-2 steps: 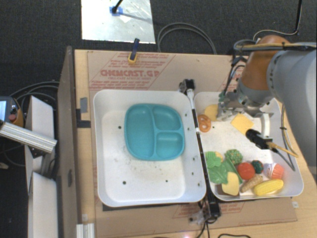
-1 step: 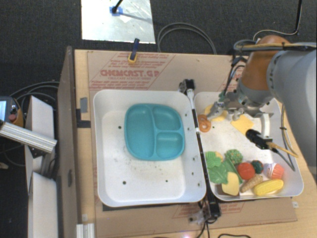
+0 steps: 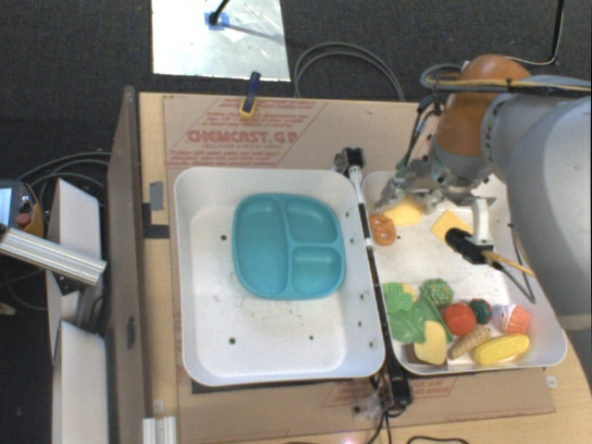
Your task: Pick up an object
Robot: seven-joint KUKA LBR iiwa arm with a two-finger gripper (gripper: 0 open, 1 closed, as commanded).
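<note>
Dark flooring surrounds a table (image 3: 127,276) covered by a brown printed cardboard sheet (image 3: 240,132), which gives the two bins a flat, steady base.

The fingers (image 3: 412,191) hang low over the far end of the shallow white right-hand bin (image 3: 555,345), and from this slant I cannot tell whether they are apart or together. Nothing can be seen between them. Just beside them lies a pale yellow rounded toy piece (image 3: 405,214). Being the closest thing, it is probably the one being tried for. A flat yellow square slice (image 3: 449,222) lies near it on the arm's side, and a small orange round toy (image 3: 382,230) sits against the bin's wall on the other side. That wall may crowd any approach to it.

Further out, the near end of this bin is packed. It holds a green leafy toy (image 3: 402,305), a green broccoli-like head (image 3: 437,292), a red tomato-like ball (image 3: 460,318) and a long yellow corn-like piece (image 3: 500,347), all touching or nearly touching. Pieces this tightly clustered would be harder to single out, which likely explains why the grey arm with its orange band (image 3: 481,91) works the sparser far end.

The shallow white left-hand bin (image 3: 190,276) holds a teal plastic divided plate (image 3: 287,246), lying flat and well apart from the arm.
</note>
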